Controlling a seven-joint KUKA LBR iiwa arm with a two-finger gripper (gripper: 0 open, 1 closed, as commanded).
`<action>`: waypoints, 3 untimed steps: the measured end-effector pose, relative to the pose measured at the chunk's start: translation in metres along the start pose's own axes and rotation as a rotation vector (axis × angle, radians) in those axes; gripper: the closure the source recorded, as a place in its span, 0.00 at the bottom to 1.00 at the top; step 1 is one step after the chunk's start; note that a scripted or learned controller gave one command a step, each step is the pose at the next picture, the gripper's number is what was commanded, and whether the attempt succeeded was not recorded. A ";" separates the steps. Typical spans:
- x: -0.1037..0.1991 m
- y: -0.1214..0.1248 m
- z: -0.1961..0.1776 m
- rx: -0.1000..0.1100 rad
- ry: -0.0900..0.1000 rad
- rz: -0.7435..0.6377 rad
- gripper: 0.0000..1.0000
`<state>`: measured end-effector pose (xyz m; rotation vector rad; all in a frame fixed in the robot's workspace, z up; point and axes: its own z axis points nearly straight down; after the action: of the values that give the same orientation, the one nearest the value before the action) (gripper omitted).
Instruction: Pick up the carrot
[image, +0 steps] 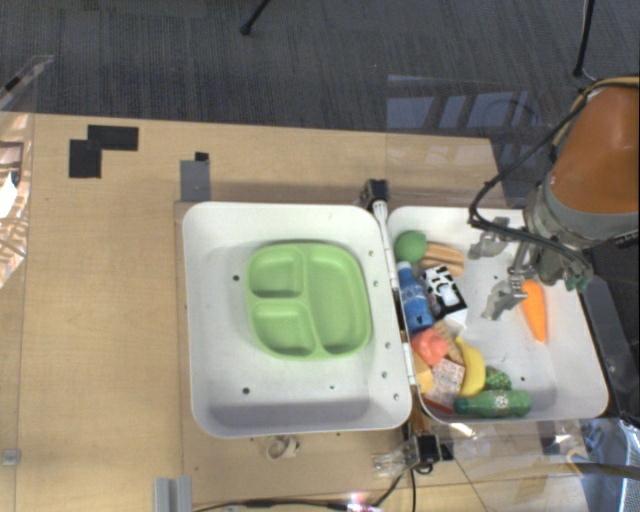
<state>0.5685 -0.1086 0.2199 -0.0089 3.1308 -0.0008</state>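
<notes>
Light falls evenly from overhead and the scene is bright without being harsh. The two white bins (300, 225) come close to overexposure, their walls nearly washed out, with soft grey shading along the inner edges. A strong glare patch sits on the desk (100, 330) at the far left edge, where a shiny surface reflects light. A clear panel above the right bin throws a pale, bluish reflection over the dark carpet (300, 60). The green tray (305, 300) casts only a faint shadow. Detail is moderately soft overall, and small items in the right bin look slightly blurred.
</notes>
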 end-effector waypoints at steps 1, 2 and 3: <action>-0.041 -0.077 -0.020 0.004 -0.005 -0.231 0.00; -0.017 -0.097 0.064 -0.002 0.006 -0.248 0.00; 0.001 -0.097 0.130 0.003 -0.005 -0.395 0.00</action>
<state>0.5693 -0.2057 0.0895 -0.6220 3.0637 -0.0087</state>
